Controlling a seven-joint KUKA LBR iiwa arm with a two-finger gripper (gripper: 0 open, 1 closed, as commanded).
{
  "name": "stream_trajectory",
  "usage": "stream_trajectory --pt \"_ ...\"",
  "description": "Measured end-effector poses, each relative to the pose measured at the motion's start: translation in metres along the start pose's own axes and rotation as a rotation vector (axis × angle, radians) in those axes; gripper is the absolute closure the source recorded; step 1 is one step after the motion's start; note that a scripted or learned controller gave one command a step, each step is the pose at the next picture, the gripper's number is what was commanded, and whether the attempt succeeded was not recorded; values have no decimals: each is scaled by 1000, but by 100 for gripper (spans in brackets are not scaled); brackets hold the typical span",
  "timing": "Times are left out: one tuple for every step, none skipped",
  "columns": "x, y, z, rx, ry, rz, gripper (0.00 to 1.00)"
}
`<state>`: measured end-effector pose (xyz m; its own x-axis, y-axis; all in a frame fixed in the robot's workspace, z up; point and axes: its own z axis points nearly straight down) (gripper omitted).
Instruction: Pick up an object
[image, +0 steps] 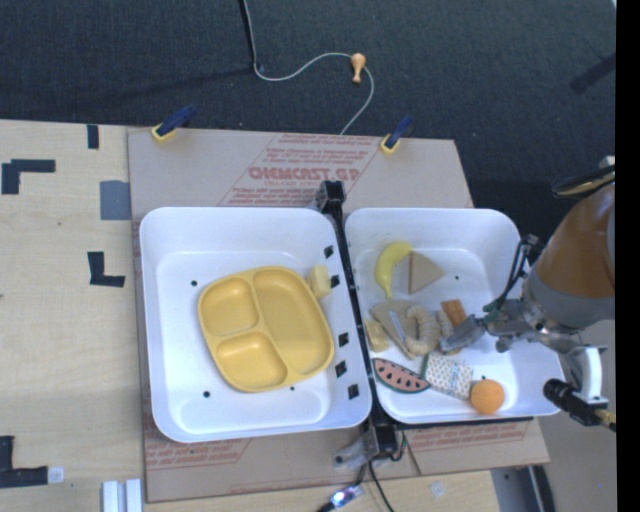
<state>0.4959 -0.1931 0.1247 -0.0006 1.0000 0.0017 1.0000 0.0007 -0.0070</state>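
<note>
On the bench, this is what I see.

Left bin (165, 300): it holds my yellow tray (265, 328), which has three parts. A small pale yellow piece (320, 281) sits at the tray's 2 o'clock, touching its rim.

Right bin (495, 225): it is full of play food, all at my 9 o'clock side.

Banana (390, 266): it lies at 11 o'clock in the right bin, just beside a tan wedge (422, 271).

Pale pile (405, 330): some cream-colored bits lie in the middle of the bin. I cannot tell what each one is.

Orange block (453, 312): it is small and sits just beside my gripper.

Watermelon slice (399, 378): it lies at 7 o'clock in the bin, by the dotted packet (449, 376).

Orange ball (487, 396): it rests at 5 o'clock in the bin, near the front wall.

My gripper (462, 337): it is low over the middle of the right bin, close to the pale pile. I cannot tell if it grabs anything.

My arm (580, 265): it comes in from 3 o'clock.
</note>
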Motion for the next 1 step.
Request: stream_trajectory --pt "0 2 39 -9 -1 1 0"
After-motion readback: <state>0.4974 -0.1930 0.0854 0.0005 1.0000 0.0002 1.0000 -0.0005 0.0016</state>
